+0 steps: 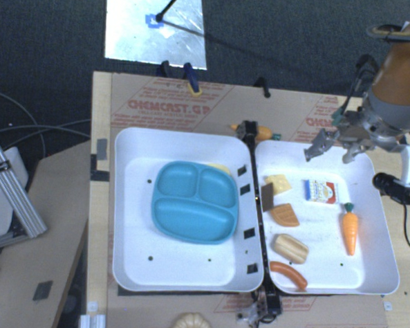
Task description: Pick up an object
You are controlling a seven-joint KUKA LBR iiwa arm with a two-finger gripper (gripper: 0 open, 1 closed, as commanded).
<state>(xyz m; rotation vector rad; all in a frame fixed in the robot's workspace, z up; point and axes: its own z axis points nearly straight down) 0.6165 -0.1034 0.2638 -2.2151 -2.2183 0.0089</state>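
Two-finger gripper (pixel 334 147) hovers above the right white bin's (pixel 377 233) far edge, fingers spread and empty, positioned to descend on the small red-and-blue carton (pixel 321 191).

One fixed camera above the bench (pixel 161 95), slanting down over both white bins (pixel 131 190).

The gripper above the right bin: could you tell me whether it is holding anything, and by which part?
Nothing is held. The gripper hangs open above the right bin's far edge, with nothing between its fingers.
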